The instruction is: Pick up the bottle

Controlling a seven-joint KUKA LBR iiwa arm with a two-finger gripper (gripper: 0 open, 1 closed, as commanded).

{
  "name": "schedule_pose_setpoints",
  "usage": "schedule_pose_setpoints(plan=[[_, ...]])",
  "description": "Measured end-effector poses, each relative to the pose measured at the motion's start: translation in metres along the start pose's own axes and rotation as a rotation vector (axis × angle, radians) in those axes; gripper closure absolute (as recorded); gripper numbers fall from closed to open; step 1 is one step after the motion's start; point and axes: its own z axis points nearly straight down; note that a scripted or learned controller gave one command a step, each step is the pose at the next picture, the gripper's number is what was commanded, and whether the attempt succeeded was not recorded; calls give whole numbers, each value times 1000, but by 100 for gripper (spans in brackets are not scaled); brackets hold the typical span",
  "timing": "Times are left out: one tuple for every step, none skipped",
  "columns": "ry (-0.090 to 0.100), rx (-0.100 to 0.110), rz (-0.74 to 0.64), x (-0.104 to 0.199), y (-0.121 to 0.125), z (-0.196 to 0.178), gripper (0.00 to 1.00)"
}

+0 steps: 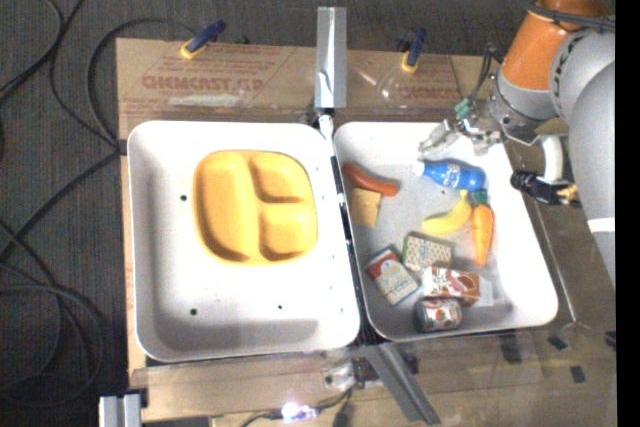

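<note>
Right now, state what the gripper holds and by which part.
Cannot be told. The gripper sits at the cap end of the blue bottle in the right bin, but the view doesn't show the bottle between its fingers.

Grey rounded arm (600, 105) seen at three o'clock, glossy orange band (545, 40) at its two o'clock end, metallic silver gripper (462, 130) fitted below, black cable looped beside the wrist

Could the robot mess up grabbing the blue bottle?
Maybe. The end effector hangs over the bottle's white cap end, so the bottle could tip or slip out. The banana and carrot lie just below it and might get bumped. The bin wall is close, leaving little room.
</note>
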Motion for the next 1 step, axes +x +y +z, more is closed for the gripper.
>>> schedule_pose_setpoints(plan=[[0, -5, 103, 2, 2, 0, 0]])
